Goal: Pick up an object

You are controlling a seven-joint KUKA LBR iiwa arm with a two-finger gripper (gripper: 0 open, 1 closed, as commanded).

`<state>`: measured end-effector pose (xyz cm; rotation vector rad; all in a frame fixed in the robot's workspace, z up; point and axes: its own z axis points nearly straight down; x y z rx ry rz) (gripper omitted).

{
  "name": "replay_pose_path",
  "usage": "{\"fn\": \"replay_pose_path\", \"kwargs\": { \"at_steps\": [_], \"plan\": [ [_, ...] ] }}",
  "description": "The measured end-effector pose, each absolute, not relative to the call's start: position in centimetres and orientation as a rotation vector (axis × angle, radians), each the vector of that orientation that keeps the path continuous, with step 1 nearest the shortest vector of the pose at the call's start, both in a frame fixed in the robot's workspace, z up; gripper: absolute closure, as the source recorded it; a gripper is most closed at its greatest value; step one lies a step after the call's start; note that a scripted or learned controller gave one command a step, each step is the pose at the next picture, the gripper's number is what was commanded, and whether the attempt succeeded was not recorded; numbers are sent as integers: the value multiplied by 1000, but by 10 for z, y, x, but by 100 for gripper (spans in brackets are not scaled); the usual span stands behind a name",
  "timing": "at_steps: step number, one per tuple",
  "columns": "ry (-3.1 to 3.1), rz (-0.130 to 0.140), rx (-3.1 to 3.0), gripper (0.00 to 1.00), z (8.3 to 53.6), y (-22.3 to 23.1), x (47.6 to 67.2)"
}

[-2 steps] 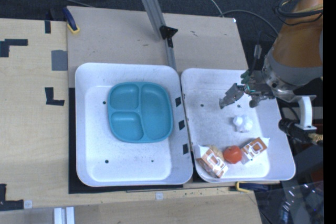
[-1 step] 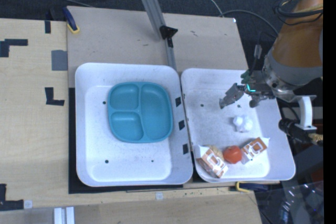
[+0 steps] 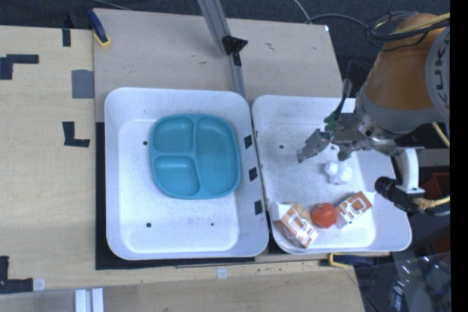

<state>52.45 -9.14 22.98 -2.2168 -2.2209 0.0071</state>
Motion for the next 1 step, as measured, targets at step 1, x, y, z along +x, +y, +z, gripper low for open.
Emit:
{"fn": "replay_pose_path", "kwargs": {
  "at_steps": [1],
  "plan": [
    [-2218, 9, -2217, 0, 167, -97, 523]
  ]
}}
